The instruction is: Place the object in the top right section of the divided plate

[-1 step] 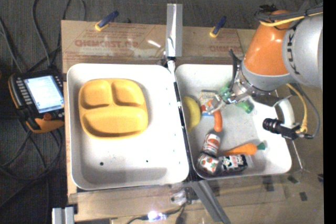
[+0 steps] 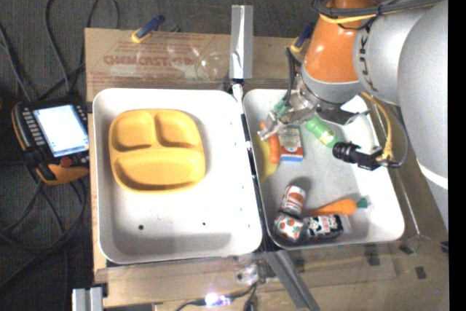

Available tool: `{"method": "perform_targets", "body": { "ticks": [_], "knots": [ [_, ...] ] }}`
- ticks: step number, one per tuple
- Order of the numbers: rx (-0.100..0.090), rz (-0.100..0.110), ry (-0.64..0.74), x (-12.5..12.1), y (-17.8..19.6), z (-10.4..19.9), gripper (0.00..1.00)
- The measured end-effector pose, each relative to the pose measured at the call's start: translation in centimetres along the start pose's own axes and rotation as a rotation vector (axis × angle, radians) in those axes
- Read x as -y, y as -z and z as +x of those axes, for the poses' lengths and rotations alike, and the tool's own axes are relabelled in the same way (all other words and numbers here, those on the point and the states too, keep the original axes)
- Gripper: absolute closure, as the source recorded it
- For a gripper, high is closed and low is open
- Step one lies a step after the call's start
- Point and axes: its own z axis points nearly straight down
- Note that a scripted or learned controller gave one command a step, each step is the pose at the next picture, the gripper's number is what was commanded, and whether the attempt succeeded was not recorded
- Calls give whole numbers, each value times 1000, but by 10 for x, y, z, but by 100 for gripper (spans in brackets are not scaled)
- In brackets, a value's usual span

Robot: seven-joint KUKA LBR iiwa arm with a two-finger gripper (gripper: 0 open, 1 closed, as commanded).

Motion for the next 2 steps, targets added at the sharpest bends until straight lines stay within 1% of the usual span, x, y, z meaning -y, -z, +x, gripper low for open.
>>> {"method": "perform_targets", "body": {
  "ticks": [1,2],
  "knots": [
    [3,-1,223,-35,27,44,100],
    [0,0,205,-58,0,111,100]
  ]
}}
